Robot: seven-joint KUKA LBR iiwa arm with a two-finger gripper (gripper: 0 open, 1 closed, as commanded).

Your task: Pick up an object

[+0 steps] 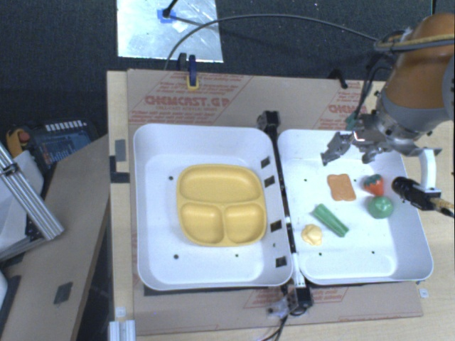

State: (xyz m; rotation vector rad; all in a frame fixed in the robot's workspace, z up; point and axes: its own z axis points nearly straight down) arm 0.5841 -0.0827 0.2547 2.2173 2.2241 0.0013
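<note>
The right bin (355, 265) holds an orange flat slab (342, 187), a small red and orange piece (374, 185), a round green piece (380, 207), a long green piece (330, 219) and a small yellow lump (311, 234). My gripper (351, 153) hangs over the back of this bin, just above and behind the orange slab. Its fingers stand spread apart and open, with nothing between them.
The left bin (153, 190) carries a yellow divided plate (220, 204). A black ridge with clips (279, 190) separates the two bins. The arm's orange band (423, 55) looms over the right bin's back right corner.
</note>
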